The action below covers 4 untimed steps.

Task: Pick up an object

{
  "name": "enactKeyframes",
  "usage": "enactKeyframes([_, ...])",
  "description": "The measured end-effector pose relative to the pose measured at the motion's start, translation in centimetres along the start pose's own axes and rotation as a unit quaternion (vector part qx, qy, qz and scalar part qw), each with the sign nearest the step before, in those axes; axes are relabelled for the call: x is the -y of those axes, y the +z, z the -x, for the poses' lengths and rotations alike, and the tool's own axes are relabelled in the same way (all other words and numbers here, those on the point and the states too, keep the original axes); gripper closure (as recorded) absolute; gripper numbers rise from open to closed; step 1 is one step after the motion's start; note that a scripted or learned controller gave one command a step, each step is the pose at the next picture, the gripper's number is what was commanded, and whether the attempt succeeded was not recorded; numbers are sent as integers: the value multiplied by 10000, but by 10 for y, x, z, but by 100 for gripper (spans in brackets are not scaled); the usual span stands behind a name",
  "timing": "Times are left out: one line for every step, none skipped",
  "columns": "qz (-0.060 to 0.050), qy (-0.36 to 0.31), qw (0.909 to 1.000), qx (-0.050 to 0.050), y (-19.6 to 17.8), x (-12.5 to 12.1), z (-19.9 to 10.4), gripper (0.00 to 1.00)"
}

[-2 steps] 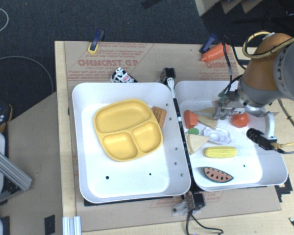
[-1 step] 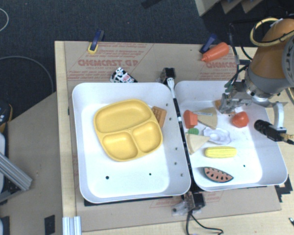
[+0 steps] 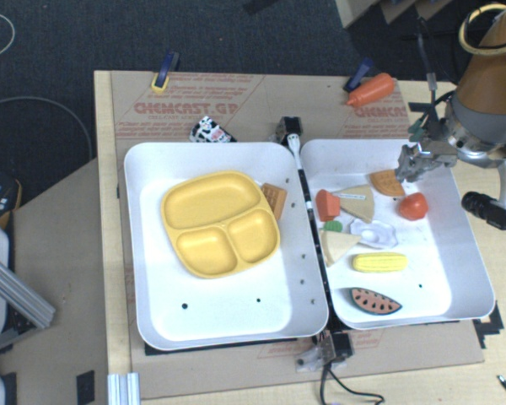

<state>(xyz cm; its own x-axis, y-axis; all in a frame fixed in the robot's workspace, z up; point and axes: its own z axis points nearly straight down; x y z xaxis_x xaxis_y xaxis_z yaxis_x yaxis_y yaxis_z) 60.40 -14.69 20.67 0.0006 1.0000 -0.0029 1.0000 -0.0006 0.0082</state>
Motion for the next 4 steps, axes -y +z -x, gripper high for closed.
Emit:
enactKeyframes([-12,-8,10000,-5,-20,-1,0,100])
enactKeyframes([-62,-18,10000,-27,-12,24,-42,100])
enactKeyframes([-62,-23,10000,-29,-11,54,-88,100])
enactKeyframes([-53,-32,10000,-28,-26,67,-136,100])
